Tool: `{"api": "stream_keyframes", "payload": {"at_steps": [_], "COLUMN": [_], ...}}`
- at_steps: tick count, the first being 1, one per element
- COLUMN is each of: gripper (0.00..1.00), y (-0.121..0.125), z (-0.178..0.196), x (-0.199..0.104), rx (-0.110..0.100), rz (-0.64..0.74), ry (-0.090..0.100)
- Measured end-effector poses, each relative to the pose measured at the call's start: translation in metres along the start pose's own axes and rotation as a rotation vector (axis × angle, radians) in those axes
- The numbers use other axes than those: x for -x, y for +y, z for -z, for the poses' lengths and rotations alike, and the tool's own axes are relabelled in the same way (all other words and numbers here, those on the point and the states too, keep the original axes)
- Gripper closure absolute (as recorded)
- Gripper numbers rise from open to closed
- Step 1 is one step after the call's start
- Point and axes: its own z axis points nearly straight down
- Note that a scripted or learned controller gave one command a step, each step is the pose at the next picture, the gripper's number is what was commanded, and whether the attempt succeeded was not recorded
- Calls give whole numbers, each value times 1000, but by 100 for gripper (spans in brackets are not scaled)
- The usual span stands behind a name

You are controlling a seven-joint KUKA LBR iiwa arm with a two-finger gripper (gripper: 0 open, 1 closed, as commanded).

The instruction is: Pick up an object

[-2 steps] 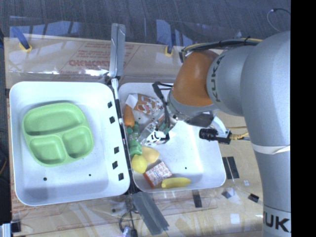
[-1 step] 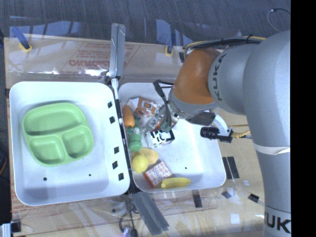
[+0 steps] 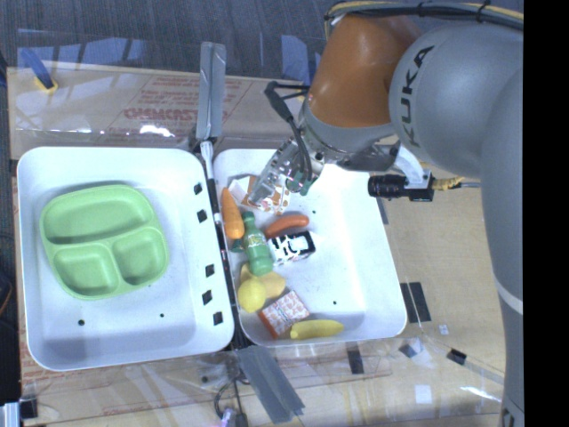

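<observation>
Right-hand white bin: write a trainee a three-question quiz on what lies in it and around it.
1. True or false: the green three-compartment plastic tray lies in the same shallow white bin as the toy food.
2. Multiple choice: which item lies nearest the front edge of the right-hand white bin? A) the orange plastic carrot B) the yellow plastic banana C) the green plastic bottle
3. Fill in: the two-finger gripper hangs over the ____ part of the right-hand bin.

Key
1. False; it lies in the left-hand white bin.
2. B
3. Rear, near the dividing edge.
</observation>
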Motion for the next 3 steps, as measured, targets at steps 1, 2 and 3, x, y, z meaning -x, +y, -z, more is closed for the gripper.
{"api": "stream_keyframes", "payload": {"at_steps": [1,2,3], "gripper": [0,0,0], "y": [0,-64,-73], "z": [0,-91,-156], "x": [0,28,17], "rx": [0,-3,-1], "rz": [-1,-14,5], "ry": [0,3,2]}}
